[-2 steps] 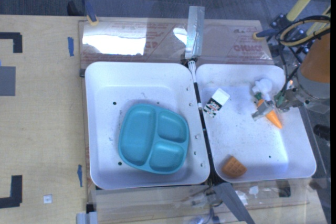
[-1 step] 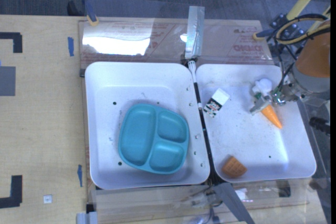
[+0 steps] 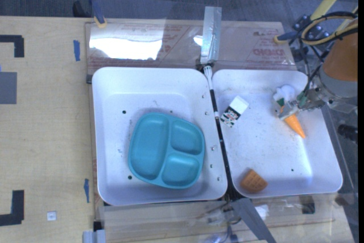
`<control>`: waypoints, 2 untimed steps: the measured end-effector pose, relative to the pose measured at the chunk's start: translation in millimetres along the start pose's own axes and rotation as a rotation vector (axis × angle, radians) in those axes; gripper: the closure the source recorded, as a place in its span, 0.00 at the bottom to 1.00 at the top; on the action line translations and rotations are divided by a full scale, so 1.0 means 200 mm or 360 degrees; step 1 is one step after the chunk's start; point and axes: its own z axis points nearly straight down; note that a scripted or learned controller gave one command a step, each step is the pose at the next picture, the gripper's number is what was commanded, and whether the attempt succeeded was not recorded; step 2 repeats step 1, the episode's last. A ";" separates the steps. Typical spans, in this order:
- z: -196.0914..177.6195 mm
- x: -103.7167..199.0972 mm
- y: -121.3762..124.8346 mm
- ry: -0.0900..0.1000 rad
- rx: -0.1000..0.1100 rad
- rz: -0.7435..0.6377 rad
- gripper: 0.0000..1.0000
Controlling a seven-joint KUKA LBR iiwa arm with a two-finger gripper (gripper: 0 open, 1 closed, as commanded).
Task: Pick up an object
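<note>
Orange carrot toy (image 3: 295, 124) lies in the right bin (image 3: 318, 176), untouched; gripper (image 3: 300, 101) hovers just beside it, nothing lifted yet; jaws' state cannot be told

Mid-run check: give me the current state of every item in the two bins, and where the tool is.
blue divided plate: lying flat in the left bin, right way up.
white box: lying in the right bin, near the divider.
orange cone: on its side, untouched.
orange piece: resting near the front wall.
white object: beside the tool.
tool: low over the right bin's right side.
</note>
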 end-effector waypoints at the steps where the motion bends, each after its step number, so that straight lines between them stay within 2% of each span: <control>1: -0.53 0.23 0.00 -0.0008 -0.0010 0.0148 1.00; 2: -0.53 0.23 0.00 -0.0008 -0.0010 0.0148 1.00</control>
